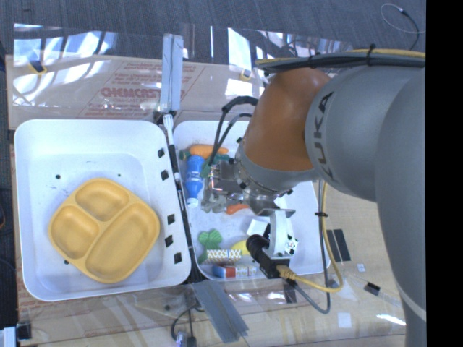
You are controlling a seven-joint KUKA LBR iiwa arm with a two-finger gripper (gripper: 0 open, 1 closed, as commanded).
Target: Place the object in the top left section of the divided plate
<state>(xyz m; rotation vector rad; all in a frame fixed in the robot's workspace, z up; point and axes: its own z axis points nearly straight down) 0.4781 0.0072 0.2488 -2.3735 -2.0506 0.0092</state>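
A yellow three-section plastic divided plate [105,228] lies in the left shallow white bin [43,150], all its sections bare. The grey arm with its orange band [289,125] reaches in from the right and hangs low over the right white bin [307,266]. Its metal gripper [217,190] sits among small toys there: a blue bottle-shaped object [194,176], an orange piece [206,151], another orange piece [236,209], a green toy [210,238] and a yellow piece [237,251]. Whether the gripper has closed on anything cannot be told.
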